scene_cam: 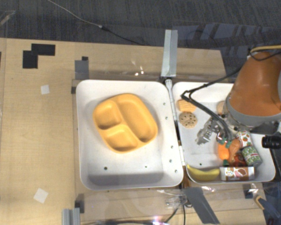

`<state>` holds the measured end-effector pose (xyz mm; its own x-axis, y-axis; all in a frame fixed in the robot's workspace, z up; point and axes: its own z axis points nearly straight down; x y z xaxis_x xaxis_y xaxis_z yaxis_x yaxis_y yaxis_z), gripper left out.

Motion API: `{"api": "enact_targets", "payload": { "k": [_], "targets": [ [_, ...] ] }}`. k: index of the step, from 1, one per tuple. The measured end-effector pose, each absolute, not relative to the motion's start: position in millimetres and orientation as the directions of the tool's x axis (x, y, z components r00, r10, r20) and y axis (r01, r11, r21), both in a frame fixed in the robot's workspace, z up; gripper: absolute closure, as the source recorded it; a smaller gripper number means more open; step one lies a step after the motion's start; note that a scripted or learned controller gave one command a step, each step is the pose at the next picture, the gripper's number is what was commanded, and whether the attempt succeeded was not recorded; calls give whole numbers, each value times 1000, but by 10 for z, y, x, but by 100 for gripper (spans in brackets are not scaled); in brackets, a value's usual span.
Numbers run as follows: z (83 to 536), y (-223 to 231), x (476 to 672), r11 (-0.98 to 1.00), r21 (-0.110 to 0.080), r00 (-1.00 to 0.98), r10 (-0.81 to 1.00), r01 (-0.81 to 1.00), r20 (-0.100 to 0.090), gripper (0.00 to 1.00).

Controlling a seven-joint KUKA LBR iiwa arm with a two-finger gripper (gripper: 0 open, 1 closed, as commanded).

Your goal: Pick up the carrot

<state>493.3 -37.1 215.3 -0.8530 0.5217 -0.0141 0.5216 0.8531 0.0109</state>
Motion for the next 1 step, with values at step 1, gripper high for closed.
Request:
{"api": "enact_targets", "payload": {
  "k": [1],
  "targets": [
    [2120, -402, 4917, 851, 5, -851, 525, 525, -9, 0]
  ]
}}
